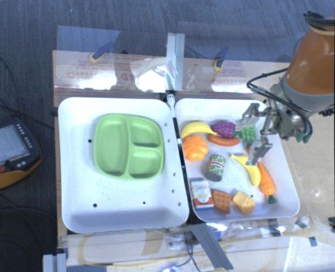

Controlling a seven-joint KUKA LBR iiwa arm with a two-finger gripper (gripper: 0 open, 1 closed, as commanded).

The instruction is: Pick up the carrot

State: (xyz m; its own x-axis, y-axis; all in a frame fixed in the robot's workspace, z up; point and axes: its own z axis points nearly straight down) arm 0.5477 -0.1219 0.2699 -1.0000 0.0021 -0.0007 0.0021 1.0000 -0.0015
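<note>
The carrot (266, 179) is orange with a green stub at its near end. It lies along the right side of the right bin (289, 205), next to a yellow banana-like piece (251, 171). My gripper (257, 132) hovers over the bin's upper right, just above the carrot's far end, and it is open. One finger (251, 114) stands near the bin's back wall, and the other finger (263, 149) is close to the carrot's tip. A green broccoli piece (247, 134) sits beside the gap between them. Nothing is held.
The right bin also holds a banana (194, 129), purple grapes (224, 128), a red chili (224, 141), an orange pepper (194, 148), a can (215, 167), a small carton (200, 192), a waffle (221, 200) and a cheese wedge (244, 203). A green divided plate (128, 146) lies in the left bin (77, 208).
</note>
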